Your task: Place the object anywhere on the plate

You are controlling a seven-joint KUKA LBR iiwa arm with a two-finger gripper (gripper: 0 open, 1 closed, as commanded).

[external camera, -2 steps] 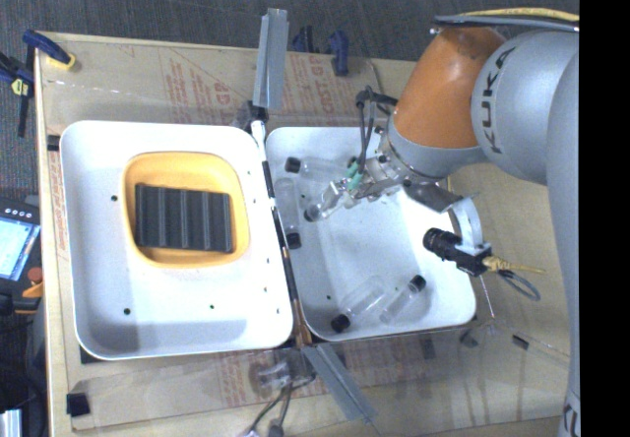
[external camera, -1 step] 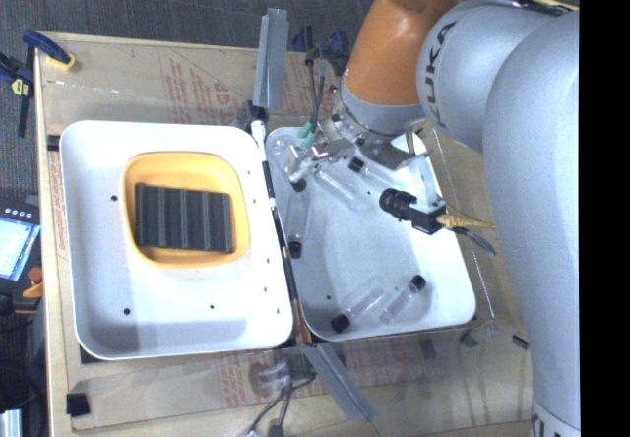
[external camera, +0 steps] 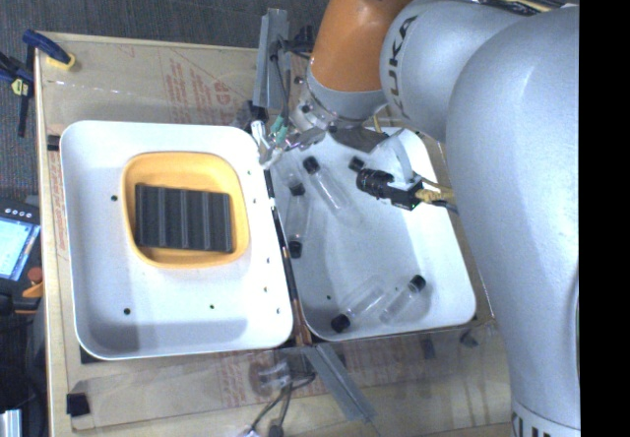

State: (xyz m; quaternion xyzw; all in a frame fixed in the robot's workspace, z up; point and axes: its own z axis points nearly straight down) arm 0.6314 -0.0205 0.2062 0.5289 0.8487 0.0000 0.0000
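At the left edge of the surface (external camera: 148, 66) we see a blue clamp (external camera: 47, 46) at the far corner and a small lit screen (external camera: 14, 248) lower down. Next comes the left bin (external camera: 89, 307), a shallow white tray, and on its floor lies the plate (external camera: 187, 174), yellow-orange with rounded corners. A dark ribbed block (external camera: 185, 218) rests inside the plate, covering most of its middle.

Moving right, the two bins touch along their shared rim. In the right bin (external camera: 448, 302) we find several clear tubes with black caps. One capped tube (external camera: 323, 181) lies tilted near the far end of the bin, just beside the hand. Two more tubes (external camera: 379, 302) lie close together near the front wall, and a smaller black cap (external camera: 295, 248) sits by the inner wall. We take one of these tubes as the object, and all of them lie in the right bin, well apart from the plate.

The arm (external camera: 472, 130) reaches in from the right, its grey bulk hanging over the right bin's outer side. Its orange band (external camera: 349, 41) bends down toward the far inner corner of that bin. The hand (external camera: 279, 137) sits there, low over the rim between the bins; we cannot tell whether it is released or clenched, and we see no tube in it. A black cabled fitting (external camera: 389, 186) juts from the wrist above the bin floor.
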